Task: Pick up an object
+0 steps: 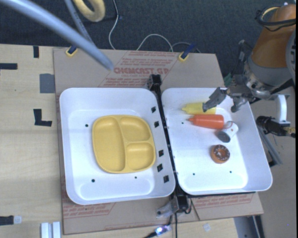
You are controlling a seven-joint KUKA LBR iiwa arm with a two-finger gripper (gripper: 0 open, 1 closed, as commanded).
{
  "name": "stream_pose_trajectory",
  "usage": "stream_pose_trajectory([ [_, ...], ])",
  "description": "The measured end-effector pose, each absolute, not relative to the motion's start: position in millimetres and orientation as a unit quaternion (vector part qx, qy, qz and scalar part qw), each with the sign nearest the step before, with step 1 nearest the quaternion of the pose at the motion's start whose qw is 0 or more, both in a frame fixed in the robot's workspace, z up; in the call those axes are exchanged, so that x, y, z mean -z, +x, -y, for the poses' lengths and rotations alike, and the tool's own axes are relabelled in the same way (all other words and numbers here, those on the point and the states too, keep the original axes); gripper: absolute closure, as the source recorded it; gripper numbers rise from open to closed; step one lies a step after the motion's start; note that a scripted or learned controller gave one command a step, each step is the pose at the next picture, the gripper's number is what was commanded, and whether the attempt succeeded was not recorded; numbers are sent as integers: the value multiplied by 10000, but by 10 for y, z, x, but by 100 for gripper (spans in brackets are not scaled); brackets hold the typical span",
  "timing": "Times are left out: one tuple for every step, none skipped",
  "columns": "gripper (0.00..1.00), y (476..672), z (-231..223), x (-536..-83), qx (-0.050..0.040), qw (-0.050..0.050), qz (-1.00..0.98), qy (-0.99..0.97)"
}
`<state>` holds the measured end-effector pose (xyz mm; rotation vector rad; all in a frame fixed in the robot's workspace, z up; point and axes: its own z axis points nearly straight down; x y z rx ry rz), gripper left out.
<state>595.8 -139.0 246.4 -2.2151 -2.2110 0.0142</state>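
Observation:
In the right bin [248, 175] lie an orange-red carrot-like piece [207, 121], a yellow piece [192, 108] just behind it, a small grey and white item [226, 132] and a brown doughnut [220, 153]. My gripper [224, 99] hangs over the bin's back right part, above and to the right of the carrot. Its two dark fingers [212, 101] are spread apart and nothing sits between them.
The left bin [72, 133] holds a yellow sectioned plate [123, 143]. A black divider with clips [161, 133] runs between the bins. The grey arm with its orange band [273, 38] comes in from the right. Cables cross the cardboard behind the bins.

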Motion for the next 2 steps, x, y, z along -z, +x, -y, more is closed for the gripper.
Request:
stream_pose_trajectory([
  [0,5981,1385,-2542,-6,7,7077,-7065],
  [0,5971,1414,-1907,-20,19,7073,-7069],
])
